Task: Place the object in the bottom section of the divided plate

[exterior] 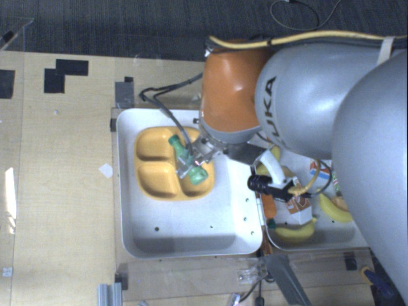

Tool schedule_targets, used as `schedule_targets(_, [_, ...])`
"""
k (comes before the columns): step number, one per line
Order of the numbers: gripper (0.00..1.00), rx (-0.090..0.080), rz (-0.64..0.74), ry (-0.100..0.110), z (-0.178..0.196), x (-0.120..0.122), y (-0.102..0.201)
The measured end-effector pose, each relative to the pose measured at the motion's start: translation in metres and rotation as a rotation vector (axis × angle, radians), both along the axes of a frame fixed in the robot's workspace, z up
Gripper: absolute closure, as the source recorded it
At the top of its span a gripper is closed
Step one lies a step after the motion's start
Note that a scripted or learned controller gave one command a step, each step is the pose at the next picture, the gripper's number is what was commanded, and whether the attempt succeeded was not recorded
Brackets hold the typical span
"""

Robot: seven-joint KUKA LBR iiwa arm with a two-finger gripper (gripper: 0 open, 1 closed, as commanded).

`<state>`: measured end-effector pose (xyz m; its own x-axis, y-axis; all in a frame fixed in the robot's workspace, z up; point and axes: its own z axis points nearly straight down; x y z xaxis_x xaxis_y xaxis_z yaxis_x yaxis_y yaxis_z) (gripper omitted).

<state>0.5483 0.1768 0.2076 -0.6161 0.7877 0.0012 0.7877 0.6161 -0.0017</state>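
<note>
Green object (189, 159) sits pinched in the gripper (191, 164), low over the yellow divided plate (153, 171) in the left bin (191, 238), apparently poised above the right-hand compartment so it can drop inside the rim.

The arm (319, 88) shows smooth grey shell with a soft sheen, and its orange band (233, 88) looks just as glossy. Under it, the yellow divided plate (156, 164) reads as matt plastic. The left bin (191, 234) is smooth white plastic, faintly shiny. The bench (57, 171) looks like pale wood, flat and dull. Far off, the floor (127, 5) seems dark, rough carpet.
</note>
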Motion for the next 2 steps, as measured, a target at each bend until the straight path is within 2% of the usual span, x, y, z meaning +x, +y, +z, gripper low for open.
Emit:
schedule_targets(1, [0.00,0.000,0.000,-0.001,0.001,0.000,0.000])
schedule_targets(2, [0.00,0.000,-0.296,-0.004,0.057,0.112,-0.007])
